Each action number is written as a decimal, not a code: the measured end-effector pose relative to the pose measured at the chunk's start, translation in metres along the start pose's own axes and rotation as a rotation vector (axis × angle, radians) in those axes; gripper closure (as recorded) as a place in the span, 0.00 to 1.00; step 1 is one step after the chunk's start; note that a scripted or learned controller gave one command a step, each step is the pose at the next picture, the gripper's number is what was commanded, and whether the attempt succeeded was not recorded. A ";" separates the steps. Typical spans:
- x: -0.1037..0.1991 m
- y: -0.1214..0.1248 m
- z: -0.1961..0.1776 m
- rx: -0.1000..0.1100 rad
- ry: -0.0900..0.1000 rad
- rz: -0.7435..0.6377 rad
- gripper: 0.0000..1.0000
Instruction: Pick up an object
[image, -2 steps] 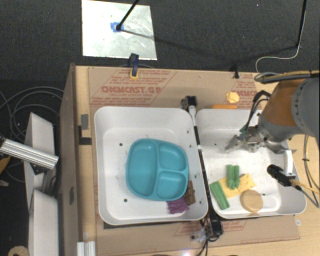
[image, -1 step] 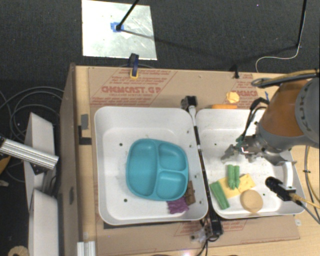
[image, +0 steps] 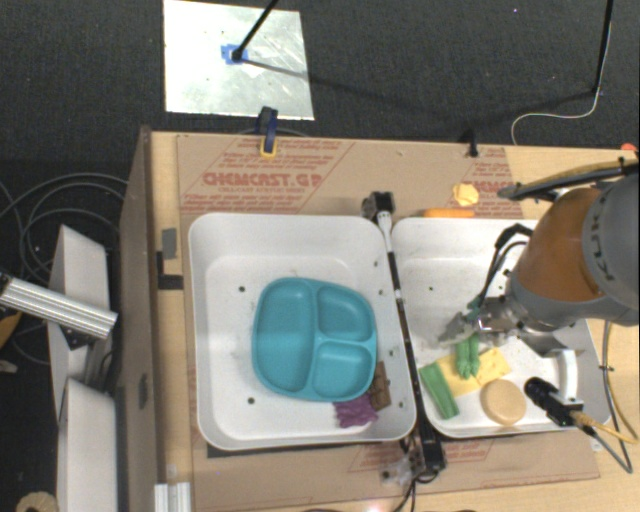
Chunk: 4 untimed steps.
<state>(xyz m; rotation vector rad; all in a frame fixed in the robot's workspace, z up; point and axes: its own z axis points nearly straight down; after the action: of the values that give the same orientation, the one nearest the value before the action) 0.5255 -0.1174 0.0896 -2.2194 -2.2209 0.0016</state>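
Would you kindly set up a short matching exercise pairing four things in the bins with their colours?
Things:
1. divided plate
2. small lump at the left bin's front edge
3. round disc in the right bin
4. long block in the right bin

Colours:
A. tan
B. green
C. teal
D. purple

Pairs: 1-C, 2-D, 3-A, 4-B

Green toy (image: 467, 354) amid right-bin clutter

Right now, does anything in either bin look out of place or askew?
Mostly tidy. The teal divided plate sits tilted in the left bin, with a purple item and a brown item wedged at its lower edge. Nothing looks spilled or broken.
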 end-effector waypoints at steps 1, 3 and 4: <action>-0.042 -0.026 0.003 0.000 -0.001 0.004 0.00; -0.082 -0.036 -0.009 -0.011 -0.004 0.001 1.00; -0.065 -0.038 -0.066 -0.007 -0.002 -0.005 1.00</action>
<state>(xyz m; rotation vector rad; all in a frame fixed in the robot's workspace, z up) 0.4878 -0.1820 0.1559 -2.2184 -2.2309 -0.0046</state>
